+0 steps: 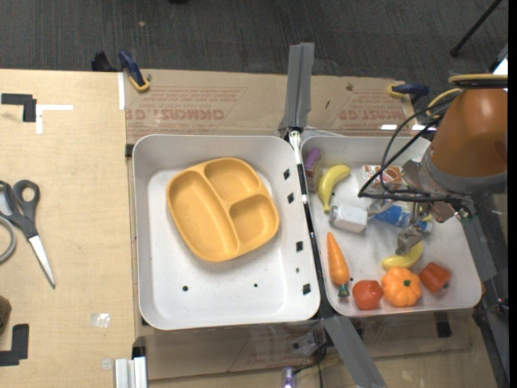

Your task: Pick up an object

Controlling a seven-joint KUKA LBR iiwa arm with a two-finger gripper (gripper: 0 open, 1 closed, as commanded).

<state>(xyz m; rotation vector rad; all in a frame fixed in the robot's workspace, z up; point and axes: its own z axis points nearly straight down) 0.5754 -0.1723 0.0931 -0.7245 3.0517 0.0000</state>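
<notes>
Dark grey carpet (242, 14) covers the floor beyond the bench. The bench top (60, 217) is pale wood, and a sheet of brown cardboard (202, 103) with printed lettering lies under the bins. A pair of grey-handled scissors (28, 225) rests on the wood at left. Blue clamps (133, 71) grip the cardboard's far edge. The light is even.

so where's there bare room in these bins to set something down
Left bin: bare floor below the yellow divided plate, and a strip to its left. Right bin is crowded: bananas, carrot, tomato, pumpkin. A small gap sits between carrot and lower banana.
</notes>
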